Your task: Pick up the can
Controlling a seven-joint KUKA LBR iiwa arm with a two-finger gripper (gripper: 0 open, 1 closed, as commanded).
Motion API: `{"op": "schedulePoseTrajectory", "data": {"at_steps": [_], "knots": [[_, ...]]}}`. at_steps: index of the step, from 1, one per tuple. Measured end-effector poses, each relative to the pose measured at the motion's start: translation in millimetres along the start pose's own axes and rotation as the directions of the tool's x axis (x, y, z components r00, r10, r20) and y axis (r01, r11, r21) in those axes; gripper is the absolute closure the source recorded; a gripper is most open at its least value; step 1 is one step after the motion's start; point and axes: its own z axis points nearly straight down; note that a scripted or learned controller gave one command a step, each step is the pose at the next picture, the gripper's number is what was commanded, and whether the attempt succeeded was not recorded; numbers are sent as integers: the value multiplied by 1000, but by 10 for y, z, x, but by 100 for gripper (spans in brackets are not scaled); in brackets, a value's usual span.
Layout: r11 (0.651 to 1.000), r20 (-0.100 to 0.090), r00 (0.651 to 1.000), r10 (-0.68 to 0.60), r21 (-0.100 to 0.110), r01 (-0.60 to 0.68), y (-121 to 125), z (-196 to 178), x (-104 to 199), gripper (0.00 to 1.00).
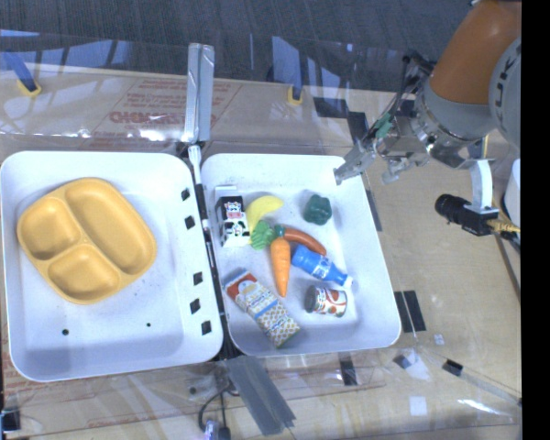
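The can (327, 301), small with a red and white label, lies on its side near the front right corner of the right bin (371, 328). A blue bottle (319, 267) lies just behind it. My gripper (353, 169) hangs over the bin's back right corner, well behind the can and apart from it. Nothing shows between its fingers.
The right bin also holds a carrot (280, 262), a red pepper (304, 239), a lemon (264, 208), a green item (317, 209), a small cow-print carton (234, 221) and a juice carton (266, 310). A yellow divided plate (85, 236) sits in the left bin (37, 356).
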Motion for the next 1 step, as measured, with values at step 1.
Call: {"op": "schedulePoseTrajectory", "data": {"at_steps": [1], "knots": [[960,-1,960,-279,1,279,-445,995,559,0]]}}
